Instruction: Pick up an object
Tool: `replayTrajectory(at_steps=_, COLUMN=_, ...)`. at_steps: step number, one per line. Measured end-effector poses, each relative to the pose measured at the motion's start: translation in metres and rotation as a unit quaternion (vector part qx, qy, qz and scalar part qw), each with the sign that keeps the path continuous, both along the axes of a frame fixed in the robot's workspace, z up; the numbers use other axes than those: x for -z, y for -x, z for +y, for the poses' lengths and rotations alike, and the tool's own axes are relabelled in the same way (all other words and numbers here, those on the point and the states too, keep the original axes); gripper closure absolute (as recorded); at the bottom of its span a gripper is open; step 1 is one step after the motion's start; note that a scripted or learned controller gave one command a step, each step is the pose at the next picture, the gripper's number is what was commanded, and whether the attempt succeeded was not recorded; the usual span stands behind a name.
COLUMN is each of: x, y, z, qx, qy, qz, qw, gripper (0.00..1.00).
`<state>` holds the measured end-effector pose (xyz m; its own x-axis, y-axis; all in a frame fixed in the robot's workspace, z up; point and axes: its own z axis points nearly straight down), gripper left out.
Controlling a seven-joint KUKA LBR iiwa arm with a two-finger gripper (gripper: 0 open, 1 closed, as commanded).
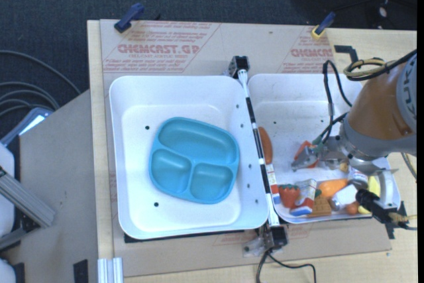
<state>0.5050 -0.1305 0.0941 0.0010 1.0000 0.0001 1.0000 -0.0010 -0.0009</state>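
Note:
The right bin (285,93) holds several small toy foods along its near edge. A brown oblong piece (265,144) lies by the bin's left wall. Near the front are a red piece (289,195), an orange carrot-like piece (331,187), a tan piece (321,207) and a yellow piece (376,185). My gripper (310,157) is low inside the right bin, just above this pile, with a small orange-red piece (306,146) right at its tip. Whether anything is held is not visible. The wrist hides part of the pile.
The left bin (129,142) holds a blue divided plate (194,160). A black divider rail (253,129) runs between the bins. The arm's orange band (377,109) hangs over the right bin's right side, with black cables (328,86) looping above it.

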Motion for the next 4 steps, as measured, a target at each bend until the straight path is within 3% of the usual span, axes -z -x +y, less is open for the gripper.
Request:
replayTrajectory(at_steps=1, x=0.010, y=-0.070, z=0.004, qx=-0.001, qy=-0.0001, qz=-0.001, qw=1.0000, gripper=0.00)
replayTrajectory(at_steps=2, x=0.010, y=-0.017, z=0.011, qx=0.000, qy=-0.0005, qz=0.001, qw=1.0000, gripper=0.00)
replayTrajectory(at_steps=3, x=0.000, y=-0.018, z=0.011, qx=0.000, qy=-0.0004, qz=0.000, qw=1.0000, gripper=1.00)
replayTrajectory(at_steps=4, x=0.000, y=-0.017, z=0.011, qx=0.000, qy=-0.0005, qz=0.000, qw=1.0000, gripper=0.00)
